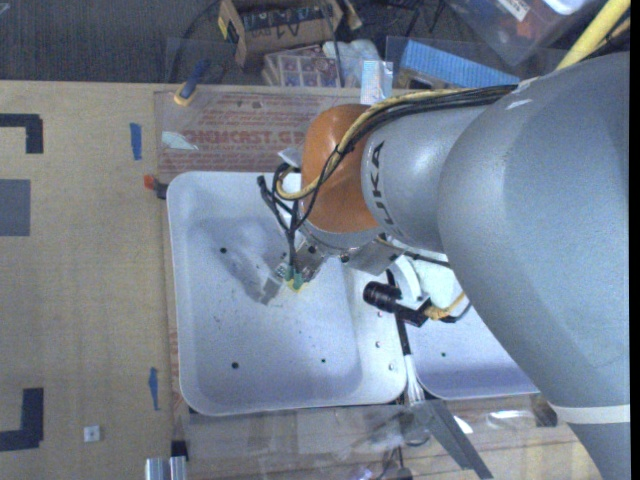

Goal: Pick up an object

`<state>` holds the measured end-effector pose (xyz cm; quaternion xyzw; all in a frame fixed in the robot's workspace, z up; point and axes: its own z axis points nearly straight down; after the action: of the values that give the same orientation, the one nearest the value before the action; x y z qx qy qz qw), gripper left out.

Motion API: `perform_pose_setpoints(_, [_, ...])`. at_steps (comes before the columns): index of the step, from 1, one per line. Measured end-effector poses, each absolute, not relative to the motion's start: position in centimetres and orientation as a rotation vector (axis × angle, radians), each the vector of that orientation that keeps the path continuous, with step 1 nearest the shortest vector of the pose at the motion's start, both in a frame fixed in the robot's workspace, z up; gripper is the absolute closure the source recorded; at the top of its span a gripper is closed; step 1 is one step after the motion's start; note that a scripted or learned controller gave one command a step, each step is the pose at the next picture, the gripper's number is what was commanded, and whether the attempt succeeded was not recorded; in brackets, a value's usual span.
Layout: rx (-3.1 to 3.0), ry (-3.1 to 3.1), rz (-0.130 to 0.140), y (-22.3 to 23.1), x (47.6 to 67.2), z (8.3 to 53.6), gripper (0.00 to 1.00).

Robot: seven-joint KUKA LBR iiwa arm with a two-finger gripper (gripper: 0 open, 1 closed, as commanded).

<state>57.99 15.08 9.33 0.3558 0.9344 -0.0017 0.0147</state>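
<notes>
The grey arm (480, 198) reaches into the left white bin (250, 368). Its jaws are low near the bin's middle, with a tiny green thing (296, 283) right at their tip. I cannot tell if they are apart or together.

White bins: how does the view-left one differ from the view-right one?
The shallow white bin at view left lies mostly in sight; the shallow white bin at view right is mostly covered by the grey arm. The two-finger gripper is over the left bin, not the right one. The left bin's floor bears dark specks; the right bin's visible strip looks plain. Both are white.
</notes>
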Motion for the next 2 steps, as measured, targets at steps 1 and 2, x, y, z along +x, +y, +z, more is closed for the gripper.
perform_pose_setpoints(1, [0.838,2.954,0.045,12.2,54.0,10.1,0.0])
perform_pose_setpoints(2, [0.849,3.014,0.009,16.0,64.7,9.0,0.0])
